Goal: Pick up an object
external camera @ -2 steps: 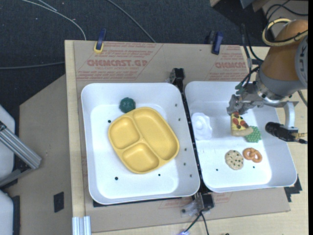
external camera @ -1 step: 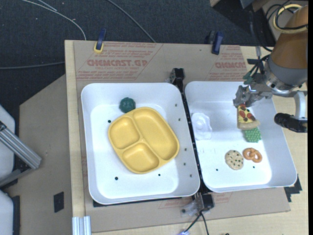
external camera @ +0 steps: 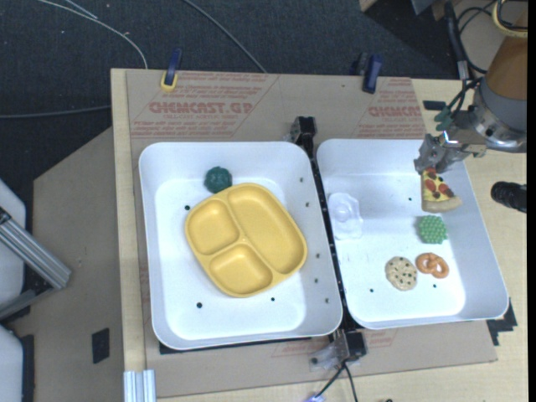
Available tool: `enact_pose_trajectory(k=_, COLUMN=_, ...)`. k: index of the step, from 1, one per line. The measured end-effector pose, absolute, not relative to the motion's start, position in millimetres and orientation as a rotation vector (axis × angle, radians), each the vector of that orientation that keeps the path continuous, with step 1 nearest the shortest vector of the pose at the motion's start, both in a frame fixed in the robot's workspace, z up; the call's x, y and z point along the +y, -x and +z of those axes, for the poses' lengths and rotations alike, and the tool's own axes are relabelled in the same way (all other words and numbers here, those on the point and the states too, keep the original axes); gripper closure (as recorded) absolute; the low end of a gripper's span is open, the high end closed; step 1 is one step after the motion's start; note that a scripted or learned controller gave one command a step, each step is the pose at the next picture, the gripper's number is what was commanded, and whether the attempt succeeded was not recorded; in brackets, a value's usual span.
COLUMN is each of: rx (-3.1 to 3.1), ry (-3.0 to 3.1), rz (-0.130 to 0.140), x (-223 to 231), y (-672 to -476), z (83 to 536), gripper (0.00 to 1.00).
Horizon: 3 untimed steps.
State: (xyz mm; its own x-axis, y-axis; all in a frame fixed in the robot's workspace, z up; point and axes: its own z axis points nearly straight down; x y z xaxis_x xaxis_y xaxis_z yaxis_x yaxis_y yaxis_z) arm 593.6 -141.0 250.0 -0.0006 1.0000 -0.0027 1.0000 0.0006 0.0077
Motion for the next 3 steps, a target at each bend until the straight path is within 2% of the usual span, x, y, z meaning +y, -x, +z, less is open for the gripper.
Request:
enact_pose_trajectory(k=1, rx=2.219, ry=-2.217, rz=0.004, x=-141.2, y=-594.5, z=282.0, gripper=1.00)
enact_pose_trajectory(k=3, rx=2.226, ry=-2.215, rz=0.003, x=-40.9, y=-618.0, z=273.7, gripper=1.00)
